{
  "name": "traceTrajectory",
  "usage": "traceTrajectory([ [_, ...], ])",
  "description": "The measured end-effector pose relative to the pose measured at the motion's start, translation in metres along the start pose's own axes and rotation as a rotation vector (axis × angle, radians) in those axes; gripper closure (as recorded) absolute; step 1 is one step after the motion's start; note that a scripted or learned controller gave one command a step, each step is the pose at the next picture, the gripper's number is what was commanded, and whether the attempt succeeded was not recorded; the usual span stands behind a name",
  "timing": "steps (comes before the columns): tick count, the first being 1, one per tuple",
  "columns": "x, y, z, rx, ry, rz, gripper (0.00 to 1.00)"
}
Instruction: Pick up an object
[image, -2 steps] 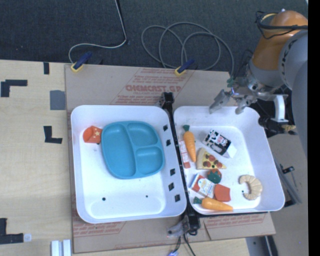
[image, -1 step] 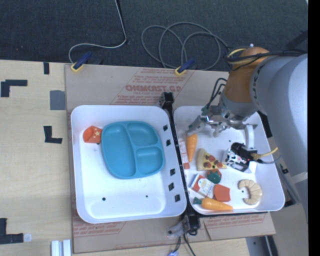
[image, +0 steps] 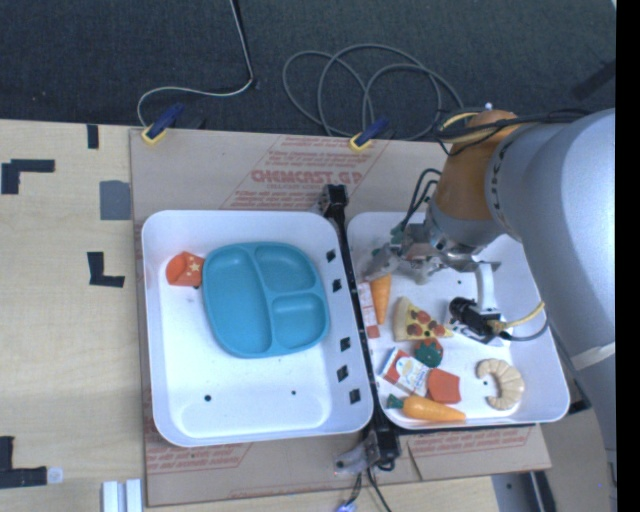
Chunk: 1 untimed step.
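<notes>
My gripper (image: 400, 258) hangs low over the upper left part of the right bin (image: 530, 300), with the grey arm and its orange band behind it. Just below it lies a small orange carrot piece (image: 381, 296). A pizza slice (image: 416, 321) lies a little further toward the front. Nothing shows held in the gripper. Further forward in the same bin are a green toy (image: 430, 352), a red and white packet (image: 405, 375), a red piece (image: 444, 385), a whole carrot (image: 432, 408) and a croissant (image: 500, 382).
The left bin (image: 170, 400) holds a blue divided plate (image: 268, 298) and a small orange-red toy (image: 184, 268) at its upper left. A black divider (image: 345, 300) runs between the bins. Cables lie on the dark floor behind the bench.
</notes>
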<state>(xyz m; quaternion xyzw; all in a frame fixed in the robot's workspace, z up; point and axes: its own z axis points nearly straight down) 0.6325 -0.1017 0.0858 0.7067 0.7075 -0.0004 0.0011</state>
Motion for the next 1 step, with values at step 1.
traceTrajectory([
  [1, -0.0002, 0.0003, -0.0098, -0.002, -0.001, 0.000, 1.00],
])
